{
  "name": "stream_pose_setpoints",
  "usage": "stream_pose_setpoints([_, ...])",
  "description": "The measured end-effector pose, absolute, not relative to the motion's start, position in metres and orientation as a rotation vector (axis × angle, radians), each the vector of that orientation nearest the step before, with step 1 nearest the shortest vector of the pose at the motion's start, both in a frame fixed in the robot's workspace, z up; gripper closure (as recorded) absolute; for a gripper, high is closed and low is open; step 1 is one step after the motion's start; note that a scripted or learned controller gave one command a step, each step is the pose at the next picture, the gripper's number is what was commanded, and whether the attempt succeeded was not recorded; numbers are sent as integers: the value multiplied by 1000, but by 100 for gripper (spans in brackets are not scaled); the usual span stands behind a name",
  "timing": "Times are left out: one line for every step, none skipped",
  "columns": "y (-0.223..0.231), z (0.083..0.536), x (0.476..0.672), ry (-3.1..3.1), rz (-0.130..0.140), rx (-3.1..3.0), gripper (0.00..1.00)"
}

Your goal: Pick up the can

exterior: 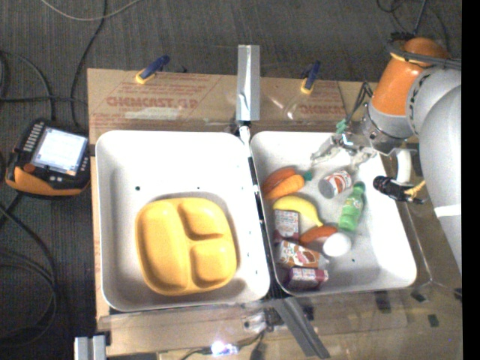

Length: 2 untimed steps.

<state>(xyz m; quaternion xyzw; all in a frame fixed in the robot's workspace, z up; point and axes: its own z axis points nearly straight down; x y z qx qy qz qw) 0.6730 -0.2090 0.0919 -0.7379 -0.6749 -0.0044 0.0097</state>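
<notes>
A: Where is the small silver can with the red and white label [337, 182]?

B: In the right white bin [390, 265], toward its far side. It lies tipped over, its open silver end facing left, just beside the green plastic bottle [351, 208] on its near right.

A: And the claw [341, 150]?

B: It sits over the far part of the same bin, just above the can. Its thin metal fingers [327, 153] are spread apart, and nothing sits between them. The can lies just near of the fingertips; I cannot tell whether they touch it.

A: What else is in that bin?

B: An orange carrot-shaped toy [283, 181] at the left, a yellow lemon-like piece [297, 208] near of it, a white egg-shaped object [337, 244], and some small printed packets [294, 255] along the left near side.

A: And the left white bin [120, 163]?

B: It holds a yellow plastic tray with three compartments [187, 243], lying flat. A handheld pendant with a lit screen [51, 157] rests on the floor left of the bench.
</notes>
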Motion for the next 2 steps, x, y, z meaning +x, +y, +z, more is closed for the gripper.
stream_pose_setpoints([-196, 89, 660, -2192, -3, -2264, 0])
stream_pose_setpoints([-207, 91, 652, -2082, -25, -2358, 0])
